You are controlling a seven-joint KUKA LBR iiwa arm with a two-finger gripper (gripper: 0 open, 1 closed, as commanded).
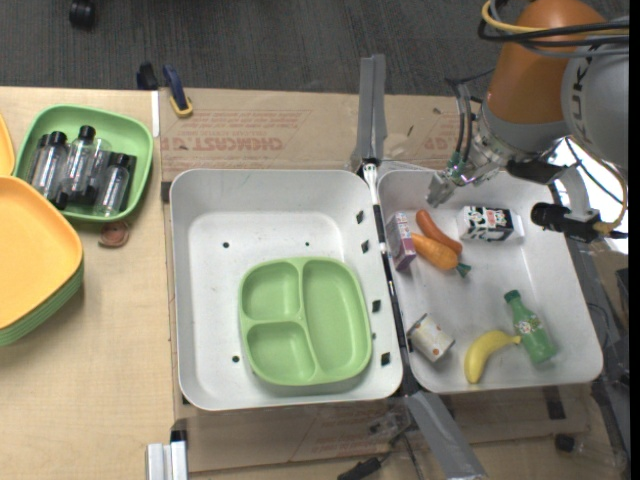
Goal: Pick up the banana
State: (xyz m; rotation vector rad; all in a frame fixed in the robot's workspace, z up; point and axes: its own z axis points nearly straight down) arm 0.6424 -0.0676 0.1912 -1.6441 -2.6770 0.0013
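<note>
The yellow banana [486,354] lies near the front edge of the right bin [570,268], its tip touching a green bottle [529,328] on its right. My gripper [455,179] hangs over the far left corner of that bin, well behind the banana and apart from it. It is just above and behind an orange carrot [438,252] and a red pepper-like piece [437,224]. Nothing shows between the gripper's parts.
The right bin also holds a purple box [401,241], a black-and-white carton [489,223] and a small grey can [431,339] left of the banana. The left bin [200,268] holds a green divided plate [305,320]. Off-bench left sit a tray of bottles [82,163] and orange plates [35,263].
</note>
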